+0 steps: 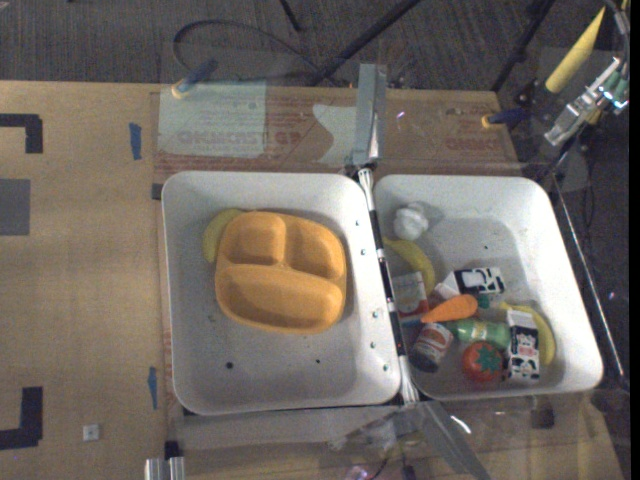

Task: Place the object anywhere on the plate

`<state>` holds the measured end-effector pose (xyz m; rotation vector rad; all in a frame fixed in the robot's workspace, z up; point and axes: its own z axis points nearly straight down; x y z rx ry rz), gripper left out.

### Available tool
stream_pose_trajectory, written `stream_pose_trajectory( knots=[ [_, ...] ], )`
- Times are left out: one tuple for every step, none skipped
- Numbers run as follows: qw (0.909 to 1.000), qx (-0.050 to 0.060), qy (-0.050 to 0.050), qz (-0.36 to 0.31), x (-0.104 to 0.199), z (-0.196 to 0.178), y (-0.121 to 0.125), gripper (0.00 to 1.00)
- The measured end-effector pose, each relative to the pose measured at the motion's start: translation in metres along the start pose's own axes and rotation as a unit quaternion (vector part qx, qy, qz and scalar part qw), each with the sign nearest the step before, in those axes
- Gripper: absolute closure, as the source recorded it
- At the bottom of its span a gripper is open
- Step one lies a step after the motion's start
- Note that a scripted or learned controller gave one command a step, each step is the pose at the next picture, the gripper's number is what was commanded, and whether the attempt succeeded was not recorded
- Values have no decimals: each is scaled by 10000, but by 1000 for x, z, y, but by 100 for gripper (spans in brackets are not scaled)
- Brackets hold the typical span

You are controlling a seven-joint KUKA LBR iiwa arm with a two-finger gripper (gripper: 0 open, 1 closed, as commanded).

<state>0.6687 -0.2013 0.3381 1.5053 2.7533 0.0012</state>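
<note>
An orange plate [280,271] with three compartments lies in the left bin [290,383], towards its back. A yellow piece [212,234] pokes out from under the plate's left edge. The right bin [510,213] holds several toy foods in its front half: a carrot [450,308], a tomato [482,361], a small can [432,346], a milk carton with a cow on it [522,346], a black-and-white carton [480,280], a banana [416,261] and a white lump [410,220]. Nothing lies on the plate.
A metal divider [378,278] separates the two bins. A second banana [546,338] and a green piece [487,330] lie among the toys. Clamps and a yellow-handled fixture [590,93] stand beyond the right bin's far corner.
</note>
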Motion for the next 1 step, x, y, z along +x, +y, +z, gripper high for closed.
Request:
stream_pose_trajectory(
  knots=[
    [9987, 7, 4, -508, 2, 0, 2, 100]
  ],
)
